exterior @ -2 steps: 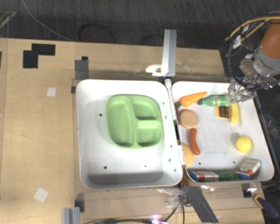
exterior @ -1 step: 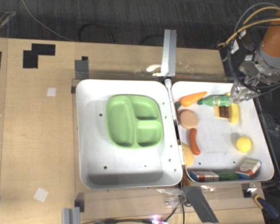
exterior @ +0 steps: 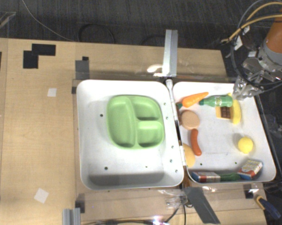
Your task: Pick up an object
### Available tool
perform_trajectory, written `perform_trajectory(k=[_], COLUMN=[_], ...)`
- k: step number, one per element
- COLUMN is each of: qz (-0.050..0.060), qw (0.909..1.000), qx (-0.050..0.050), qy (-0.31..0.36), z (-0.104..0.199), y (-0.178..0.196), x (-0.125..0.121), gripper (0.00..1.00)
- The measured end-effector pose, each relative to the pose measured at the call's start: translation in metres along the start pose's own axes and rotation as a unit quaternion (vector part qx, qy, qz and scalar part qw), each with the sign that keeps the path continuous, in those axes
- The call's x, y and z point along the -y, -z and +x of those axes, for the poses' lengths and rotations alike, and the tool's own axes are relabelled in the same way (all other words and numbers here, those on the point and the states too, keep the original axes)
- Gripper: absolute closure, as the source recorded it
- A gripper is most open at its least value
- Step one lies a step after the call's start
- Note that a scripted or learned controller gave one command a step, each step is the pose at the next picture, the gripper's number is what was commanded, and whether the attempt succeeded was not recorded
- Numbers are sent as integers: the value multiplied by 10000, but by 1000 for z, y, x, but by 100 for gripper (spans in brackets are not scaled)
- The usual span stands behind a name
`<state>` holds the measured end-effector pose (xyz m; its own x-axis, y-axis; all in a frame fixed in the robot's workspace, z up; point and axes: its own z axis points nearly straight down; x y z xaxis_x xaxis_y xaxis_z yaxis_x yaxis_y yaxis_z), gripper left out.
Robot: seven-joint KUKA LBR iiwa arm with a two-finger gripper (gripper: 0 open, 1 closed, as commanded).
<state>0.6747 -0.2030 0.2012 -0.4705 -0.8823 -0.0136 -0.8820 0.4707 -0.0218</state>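
Note:
The right bin (exterior: 267, 139) holds several toy items. An orange carrot (exterior: 194, 99) and a green bottle (exterior: 217, 100) lie along its far side. Next to the bottle are a yellow banana (exterior: 236, 111) and a small brown block (exterior: 224, 112). A tan round piece (exterior: 190, 120) and a red sausage (exterior: 195, 141) sit near the left wall. A yellow lemon (exterior: 245, 145) rests at the right, and a small colourful box (exterior: 251, 167) lies in the near right corner. My gripper (exterior: 242, 91) hangs over the bin's far right corner, just above the banana's top end, with nothing seen in it.
The left bin (exterior: 91, 168) carries a green divided plate (exterior: 133, 121). A metal post (exterior: 171, 55) stands behind the seam between the bins. Cables (exterior: 253, 18) loop above the arm at the top right. Flat red and green items (exterior: 216, 176) lie along the right bin's near wall.

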Motion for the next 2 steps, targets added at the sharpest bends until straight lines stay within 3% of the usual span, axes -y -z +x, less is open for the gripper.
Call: perform_trajectory(k=[1,2], qz=[-61,-6], qw=[9907,9910], qx=[-27,2], qy=[1357,1340], z=[3,0], y=[-3,11], x=[-2,0], gripper=[100,100])
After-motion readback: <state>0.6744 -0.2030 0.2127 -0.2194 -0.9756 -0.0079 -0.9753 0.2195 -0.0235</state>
